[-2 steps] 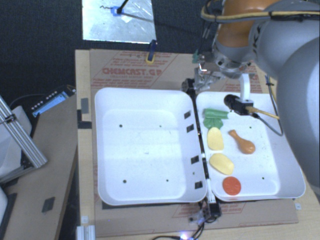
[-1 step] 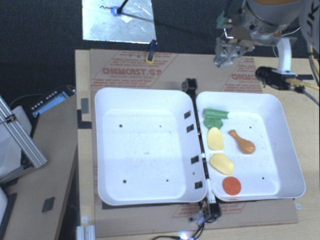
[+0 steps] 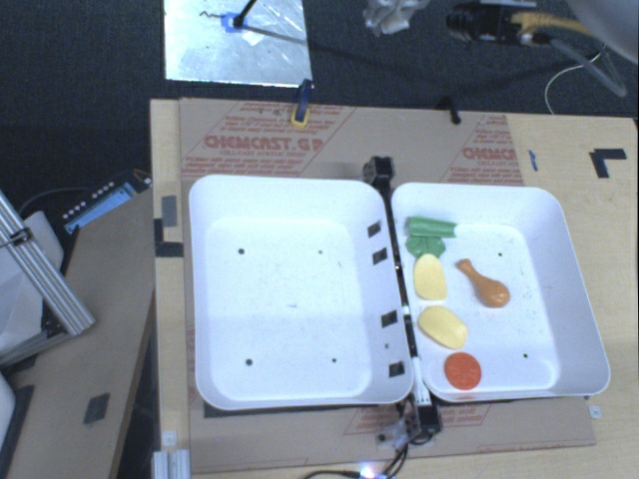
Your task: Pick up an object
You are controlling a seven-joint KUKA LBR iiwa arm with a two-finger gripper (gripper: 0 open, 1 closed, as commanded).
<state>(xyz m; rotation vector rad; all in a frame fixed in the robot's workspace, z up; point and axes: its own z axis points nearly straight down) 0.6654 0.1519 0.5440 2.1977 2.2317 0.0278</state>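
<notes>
The gripper (image 3: pixel 394 3) hangs blurred and high; whether it is wide or narrow cannot be told. The pick seems unstarted: the drumstick (image 3: pixel 484 282) lies far below it, in the bin (image 3: pixel 559 267) nearer the arm, approach and grasp still ahead

The pincer (image 3: pixel 397 0) is silvery grey and blurred. The arm (image 3: pixel 604 3) has a smooth, rounded pale-grey shell; a thin white cable (image 3: pixel 587 70) loops under it.

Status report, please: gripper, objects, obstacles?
Gripper high, past the bins' far side. Orange toy drumstick, green toy vegetable, two yellow pieces, red disc lie in right white bin. Nothing covers them.
</notes>
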